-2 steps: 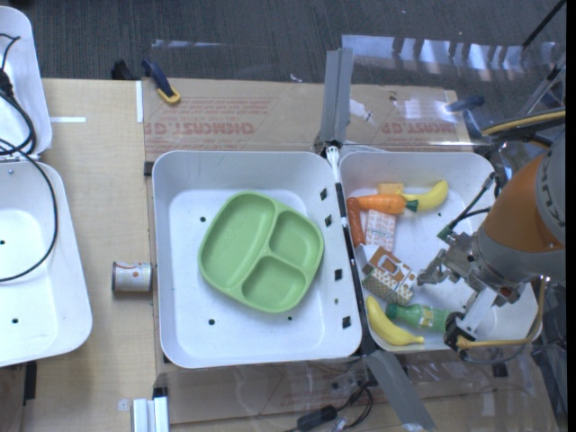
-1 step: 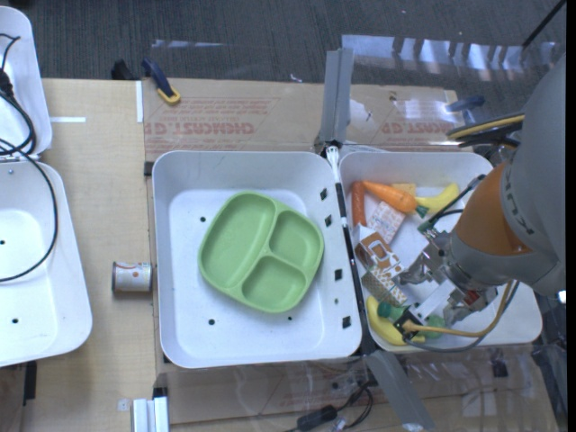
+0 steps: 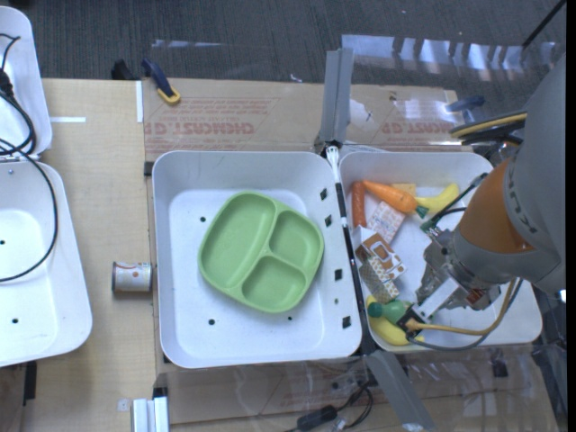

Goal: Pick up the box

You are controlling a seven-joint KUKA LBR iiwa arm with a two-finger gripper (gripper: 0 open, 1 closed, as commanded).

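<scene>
A small brown and white box (image 3: 382, 264) lies flat in the right bin (image 3: 513, 327), near the bin's left wall. Just behind it rests a smaller orange and white carton (image 3: 386, 220). My gripper (image 3: 430, 280) hangs low in the right bin, just to the right of the brown box, below the grey wrist and the orange band (image 3: 490, 219). The wrist body hides its tip, and I see nothing held in it.
The right bin also holds a carrot (image 3: 392, 193), a red-orange sausage shape (image 3: 358, 203), a yellow banana (image 3: 438, 197) and a yellow and green toy (image 3: 387, 320) at the front. A green divided plate (image 3: 261, 252) lies in the left bin (image 3: 171, 241).
</scene>
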